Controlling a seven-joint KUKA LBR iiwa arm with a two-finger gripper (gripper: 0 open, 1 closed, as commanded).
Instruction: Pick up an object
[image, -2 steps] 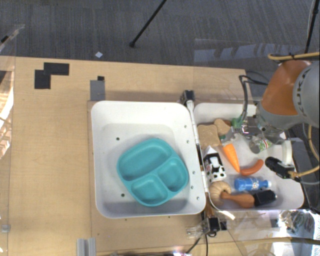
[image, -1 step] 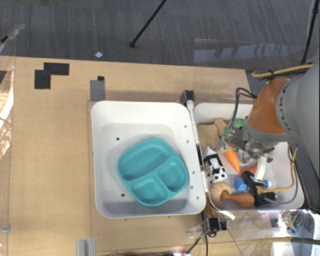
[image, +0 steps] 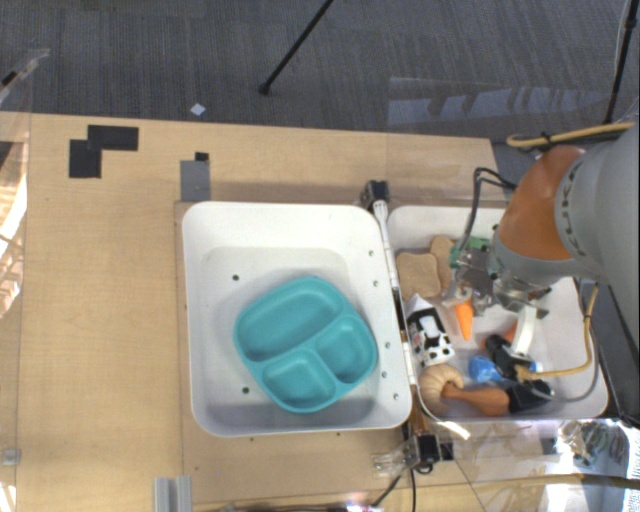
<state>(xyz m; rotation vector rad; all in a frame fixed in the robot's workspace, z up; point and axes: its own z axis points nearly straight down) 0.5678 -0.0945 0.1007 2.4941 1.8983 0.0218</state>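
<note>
My gripper (image: 468, 285) hangs over the middle of the right bin (image: 592, 402), under the grey arm with its orange band. Just below it lies a small orange carrot-like piece (image: 464, 320). Left of the gripper sit tan toast-shaped pieces (image: 418, 270). A black-and-white toy (image: 428, 335) lies by the bin's left wall. Toward the front lie a blue item (image: 483, 370), a brown and cream drumstick-shaped piece (image: 455, 386) and a black item (image: 525, 395). I see nothing lifted off the bin floor.
The left bin (image: 215, 240) holds a teal divided plate (image: 305, 343). A black-and-grey divider bar (image: 385, 235) runs between the bins. Cables trail along the right bin's right side (image: 588, 340). Bare wooden bench (image: 90, 320) stretches to the left.
</note>
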